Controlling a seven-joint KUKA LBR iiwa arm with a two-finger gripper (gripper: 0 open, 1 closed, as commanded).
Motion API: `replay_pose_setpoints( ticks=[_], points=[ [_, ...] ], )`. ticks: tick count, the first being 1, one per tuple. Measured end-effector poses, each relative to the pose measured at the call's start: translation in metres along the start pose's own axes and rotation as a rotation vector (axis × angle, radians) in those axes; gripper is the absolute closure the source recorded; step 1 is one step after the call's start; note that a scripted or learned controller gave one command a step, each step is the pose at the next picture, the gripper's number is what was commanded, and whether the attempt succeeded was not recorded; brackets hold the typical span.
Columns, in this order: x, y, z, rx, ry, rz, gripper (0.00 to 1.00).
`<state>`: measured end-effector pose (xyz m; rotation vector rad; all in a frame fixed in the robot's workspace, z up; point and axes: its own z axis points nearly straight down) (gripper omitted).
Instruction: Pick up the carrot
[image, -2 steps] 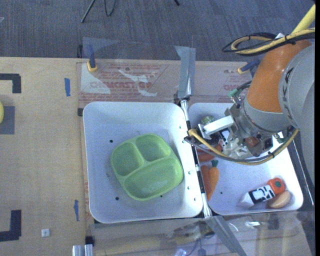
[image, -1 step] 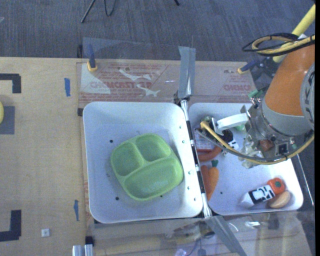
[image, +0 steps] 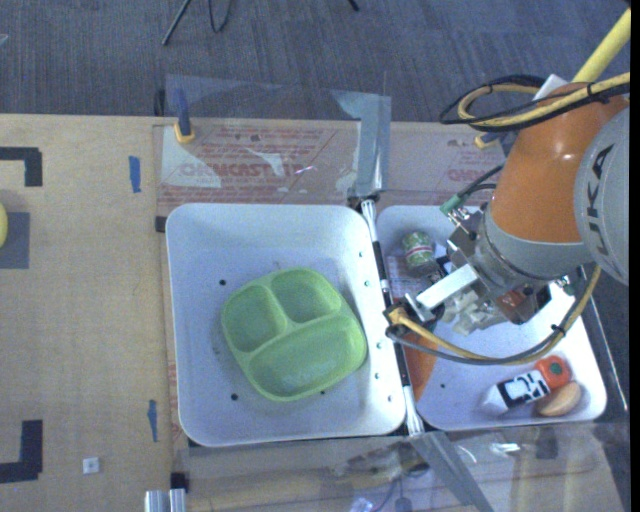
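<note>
My arm (image: 560, 170) comes in over the right bin (image: 590, 385), its smooth grey shell and glossy orange band covering much of that bin's far half. My gripper (image: 470, 305) sits low over the bin's left part, beneath a white bar and looping yellow and black cables; whether it is apart or together I cannot tell, since the wrist hardware hides it.

The carrot (image: 421, 372) shows as a smooth orange wedge against the right bin's left wall, near the front, its upper end hidden under the cables. A small green-labelled can (image: 418, 248) stands near that bin's far left corner. At the front right corner lie an orange-capped item with a black and white label (image: 530, 385) and a tan, rounded, bread-like piece (image: 560, 401), touching each other.

The left bin (image: 200, 250), matte white plastic with rounded corners, holds 1 green plate (image: 293, 333) with 3 shallow compartments, tilted askew near the middle.
</note>
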<state>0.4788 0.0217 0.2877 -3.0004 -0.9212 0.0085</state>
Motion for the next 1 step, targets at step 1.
replay_pose_setpoints(
  ticks=[1],
  points=[
    [0.0002,0.0,0.0566,-0.001,0.001,-0.088,1.0]
  ],
)
